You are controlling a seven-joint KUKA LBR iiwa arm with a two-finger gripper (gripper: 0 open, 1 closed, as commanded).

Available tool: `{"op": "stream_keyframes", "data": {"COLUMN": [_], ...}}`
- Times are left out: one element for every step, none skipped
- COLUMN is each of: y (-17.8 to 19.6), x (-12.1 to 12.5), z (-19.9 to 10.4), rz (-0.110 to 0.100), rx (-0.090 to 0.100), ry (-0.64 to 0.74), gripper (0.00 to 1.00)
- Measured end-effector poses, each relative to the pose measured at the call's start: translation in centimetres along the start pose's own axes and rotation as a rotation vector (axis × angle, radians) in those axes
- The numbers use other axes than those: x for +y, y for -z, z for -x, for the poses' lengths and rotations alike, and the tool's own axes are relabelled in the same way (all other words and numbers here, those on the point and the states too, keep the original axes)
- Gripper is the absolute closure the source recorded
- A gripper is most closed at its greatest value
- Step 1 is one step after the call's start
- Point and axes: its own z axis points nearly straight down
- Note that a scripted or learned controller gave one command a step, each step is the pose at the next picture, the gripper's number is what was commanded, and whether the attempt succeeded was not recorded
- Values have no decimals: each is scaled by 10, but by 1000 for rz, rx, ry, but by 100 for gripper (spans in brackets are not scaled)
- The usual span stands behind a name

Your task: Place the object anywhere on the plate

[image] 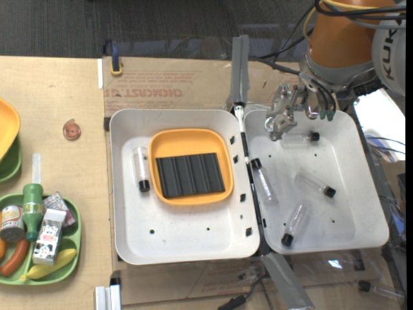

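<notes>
Claw point(279, 123) over right bin point(361, 173) | grip unclear | plate point(191, 142) left

The counter point(51, 95) is pale wood on the left, with a sheet of brown cardboard point(174, 86) laid over its right part. On the cardboard sit two shallow white bins side by side, the left bin point(129, 237) and the right bin point(361, 225), touching along their inner edges. On the bare wood lie a small round pinkish disc point(71, 130), a green tray of toy food point(64, 263) at the near left, and a yellow dish point(6, 131) stacked on a green one at the left edge.
</notes>
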Motion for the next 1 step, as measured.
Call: {"op": "stream_keyframes", "data": {"y": [35], "x": [-22], "z": [6], "rz": [0], "rx": [1], "ry": [31], "gripper": [100]}}
